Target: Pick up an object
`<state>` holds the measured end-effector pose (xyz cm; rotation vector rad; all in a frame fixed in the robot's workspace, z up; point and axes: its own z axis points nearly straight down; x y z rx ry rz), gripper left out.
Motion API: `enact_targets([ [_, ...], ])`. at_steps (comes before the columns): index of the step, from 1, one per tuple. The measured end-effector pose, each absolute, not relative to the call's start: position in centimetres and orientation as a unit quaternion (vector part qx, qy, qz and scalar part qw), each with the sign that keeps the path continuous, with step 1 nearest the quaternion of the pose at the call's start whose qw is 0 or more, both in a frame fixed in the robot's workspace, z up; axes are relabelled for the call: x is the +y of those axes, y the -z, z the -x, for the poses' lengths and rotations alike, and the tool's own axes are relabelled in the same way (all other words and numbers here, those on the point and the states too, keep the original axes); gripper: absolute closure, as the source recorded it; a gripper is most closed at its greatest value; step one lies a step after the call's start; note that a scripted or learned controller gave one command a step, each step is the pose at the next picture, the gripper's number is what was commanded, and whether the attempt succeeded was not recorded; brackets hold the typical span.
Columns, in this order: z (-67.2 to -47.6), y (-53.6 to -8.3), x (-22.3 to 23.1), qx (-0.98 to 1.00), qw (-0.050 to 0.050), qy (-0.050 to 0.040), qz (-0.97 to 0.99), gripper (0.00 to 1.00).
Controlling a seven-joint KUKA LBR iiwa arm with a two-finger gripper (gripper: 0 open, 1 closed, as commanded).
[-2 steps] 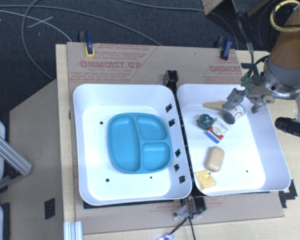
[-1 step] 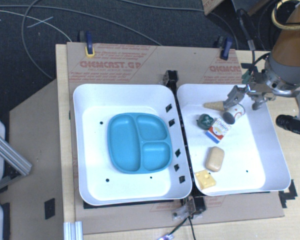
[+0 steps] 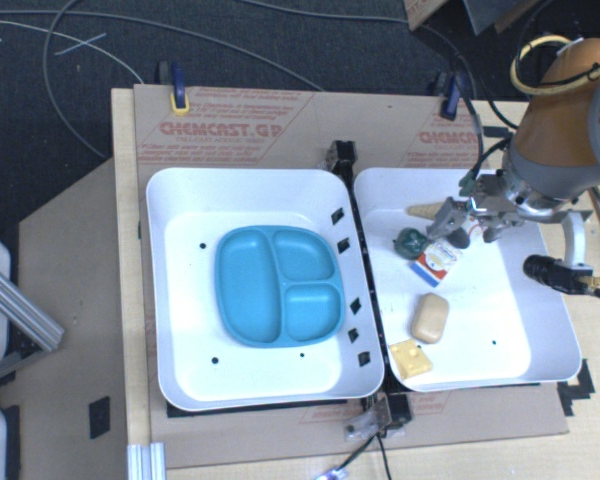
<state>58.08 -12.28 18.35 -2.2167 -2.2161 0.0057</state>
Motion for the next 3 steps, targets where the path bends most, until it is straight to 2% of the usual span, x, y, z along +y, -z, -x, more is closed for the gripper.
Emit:
enact_targets([
  [2, -57.6, -8.7, -12.0, -0.707, 0.003, -0.0016, 0.707, 0.00],
  [3, -57.9, -10.3, -12.1, -0.707, 0.000, 0.0010, 0.707, 1.00],
])
